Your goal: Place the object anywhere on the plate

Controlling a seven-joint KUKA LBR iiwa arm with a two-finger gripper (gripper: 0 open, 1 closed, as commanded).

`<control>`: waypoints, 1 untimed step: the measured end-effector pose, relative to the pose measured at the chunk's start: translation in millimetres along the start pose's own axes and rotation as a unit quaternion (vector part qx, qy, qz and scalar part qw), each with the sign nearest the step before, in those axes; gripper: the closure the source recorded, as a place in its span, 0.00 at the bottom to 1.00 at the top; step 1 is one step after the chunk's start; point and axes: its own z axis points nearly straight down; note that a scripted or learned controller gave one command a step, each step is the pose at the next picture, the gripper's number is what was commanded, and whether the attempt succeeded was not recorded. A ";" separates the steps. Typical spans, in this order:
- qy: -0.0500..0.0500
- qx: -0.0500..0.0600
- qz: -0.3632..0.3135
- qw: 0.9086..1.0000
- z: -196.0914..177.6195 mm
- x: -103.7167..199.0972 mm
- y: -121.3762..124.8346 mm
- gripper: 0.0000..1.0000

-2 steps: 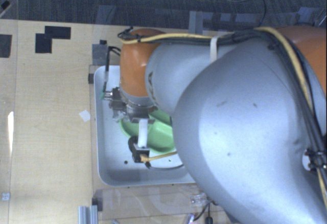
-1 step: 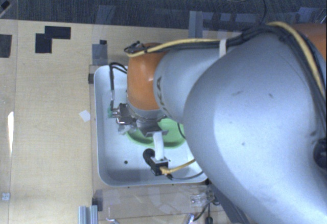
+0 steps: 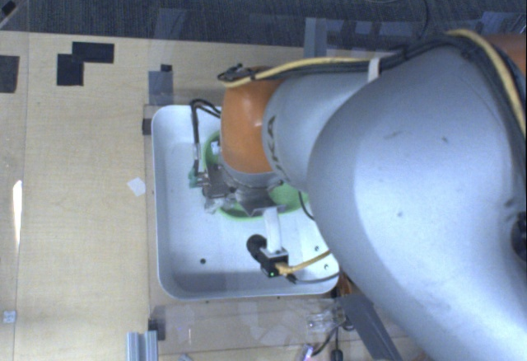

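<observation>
Looking down past the grey arm (image 3: 395, 178), I read no writing anywhere, I see the gripper (image 3: 235, 199) over the green plate (image 3: 288, 194) in the white bin (image 3: 177, 211), and the object stays hidden.

bare bin floor (image 3: 177, 211) left of the arm (image 3: 395, 161); green plate (image 3: 288, 196) mostly under it

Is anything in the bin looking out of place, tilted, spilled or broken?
Nothing stands out. The white bin sits square on the bench, with no spill or damage visible. The arm covers most of the green plate, so its state cannot be judged.
</observation>
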 end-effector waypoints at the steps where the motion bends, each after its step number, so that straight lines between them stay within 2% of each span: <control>1: -0.005 -0.006 0.006 1.000 -3.0 -10.5 4.3 0.00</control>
